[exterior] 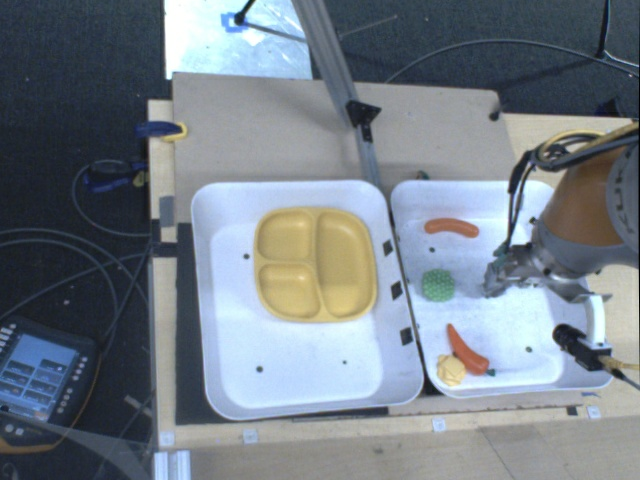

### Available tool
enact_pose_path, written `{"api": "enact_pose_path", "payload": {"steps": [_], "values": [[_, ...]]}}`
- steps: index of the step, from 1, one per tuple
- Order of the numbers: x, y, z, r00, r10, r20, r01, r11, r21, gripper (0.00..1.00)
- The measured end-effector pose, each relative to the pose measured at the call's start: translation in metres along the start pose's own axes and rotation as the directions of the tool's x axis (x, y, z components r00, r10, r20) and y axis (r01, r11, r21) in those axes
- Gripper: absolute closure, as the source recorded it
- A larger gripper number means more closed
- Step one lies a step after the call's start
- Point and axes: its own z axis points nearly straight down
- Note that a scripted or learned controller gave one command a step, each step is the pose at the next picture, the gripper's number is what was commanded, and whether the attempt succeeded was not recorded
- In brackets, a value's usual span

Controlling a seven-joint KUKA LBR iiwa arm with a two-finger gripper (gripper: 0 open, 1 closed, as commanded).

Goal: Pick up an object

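Note:
The right bin (520, 196) holds an orange sausage (451, 228) near its back, a green bumpy ball (437, 285) in the middle, a red-orange carrot (467, 350) toward the front, and a small yellow item (451, 370) at the front left corner. My gripper (497, 276) hangs low over the bin floor just right of the green ball, a short gap away from it. Nothing shows between its fingers. The arm's orange band (590, 208) and grey wrist cover the bin's right side.
The left bin (220, 268) carries a yellow divided plate (315, 263) with three compartments. A slanted metal pole (330, 58) crosses the back of the bench. Cables and a teach pendant (35, 368) lie on the floor at left.

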Motion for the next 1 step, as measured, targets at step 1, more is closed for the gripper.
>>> {"api": "enact_pose_path", "payload": {"steps": [1], "values": [[-0.0031,0.0033,-0.0437,1.0,-0.004,0.001,0.004,1.0,-0.002,1.0]]}}
